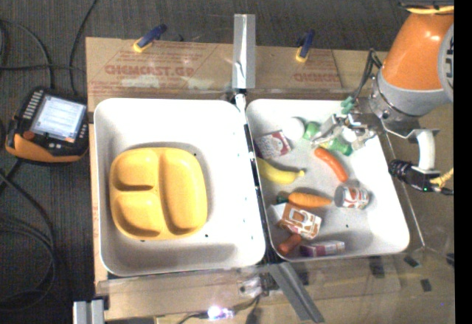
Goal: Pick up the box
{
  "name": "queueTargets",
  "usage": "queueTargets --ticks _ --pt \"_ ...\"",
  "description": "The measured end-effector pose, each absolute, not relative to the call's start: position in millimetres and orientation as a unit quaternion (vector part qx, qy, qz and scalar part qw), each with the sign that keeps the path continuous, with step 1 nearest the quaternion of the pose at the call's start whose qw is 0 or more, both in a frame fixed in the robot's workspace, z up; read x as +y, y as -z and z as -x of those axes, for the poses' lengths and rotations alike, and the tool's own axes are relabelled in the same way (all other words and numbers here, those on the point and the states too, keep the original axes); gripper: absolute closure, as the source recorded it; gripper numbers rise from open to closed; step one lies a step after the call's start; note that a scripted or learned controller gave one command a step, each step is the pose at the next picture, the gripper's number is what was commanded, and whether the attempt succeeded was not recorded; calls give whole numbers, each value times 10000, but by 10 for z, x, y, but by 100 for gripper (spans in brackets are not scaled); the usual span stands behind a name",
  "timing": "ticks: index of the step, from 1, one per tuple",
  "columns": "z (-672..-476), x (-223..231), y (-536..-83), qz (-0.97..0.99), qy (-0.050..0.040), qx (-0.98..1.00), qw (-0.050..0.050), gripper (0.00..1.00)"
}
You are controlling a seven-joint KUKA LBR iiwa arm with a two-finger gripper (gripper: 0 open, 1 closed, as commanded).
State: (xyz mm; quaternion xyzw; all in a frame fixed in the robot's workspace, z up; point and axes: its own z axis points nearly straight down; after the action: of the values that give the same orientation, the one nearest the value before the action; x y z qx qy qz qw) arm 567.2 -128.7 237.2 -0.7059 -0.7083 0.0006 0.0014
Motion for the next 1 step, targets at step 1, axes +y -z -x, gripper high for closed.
queueTargets --ticks 1 --pt "-6153 -1008 -1017 6699 52 -7424 -67 0"
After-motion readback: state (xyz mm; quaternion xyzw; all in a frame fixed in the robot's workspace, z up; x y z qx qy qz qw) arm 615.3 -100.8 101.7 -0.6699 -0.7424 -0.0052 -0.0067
